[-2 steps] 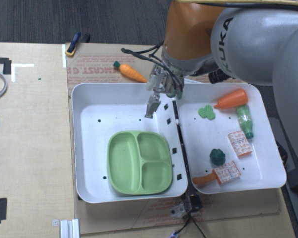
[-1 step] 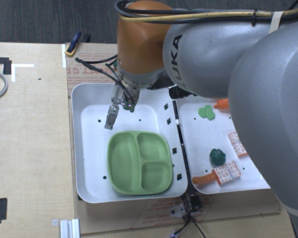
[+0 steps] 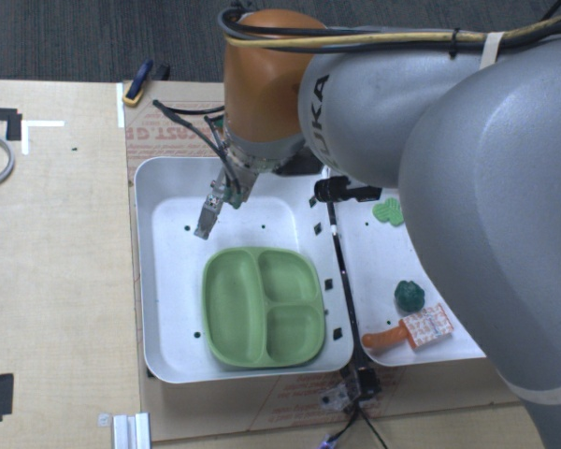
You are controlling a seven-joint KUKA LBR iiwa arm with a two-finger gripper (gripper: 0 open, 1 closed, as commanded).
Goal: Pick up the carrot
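Note:
The carrot (image 3: 382, 340) is a small orange piece lying near the front edge of the right bin (image 3: 449, 352). It touches a red-and-white patterned packet (image 3: 428, 325) on its right. My gripper (image 3: 206, 224) hangs over the back left part of the left bin (image 3: 168, 251), far left of the carrot. Its fingers come down to a single narrow tip, shut, with nothing between them. The big grey arm covers most of the right bin's far side.
A light green divided plate (image 3: 262, 305) fills the front of the left bin. In the right bin, a dark green lump (image 3: 409, 295) sits just behind the carrot and a pale green piece (image 3: 388, 213) lies farther back. The rim between the bins (image 3: 341, 279) runs front to back.

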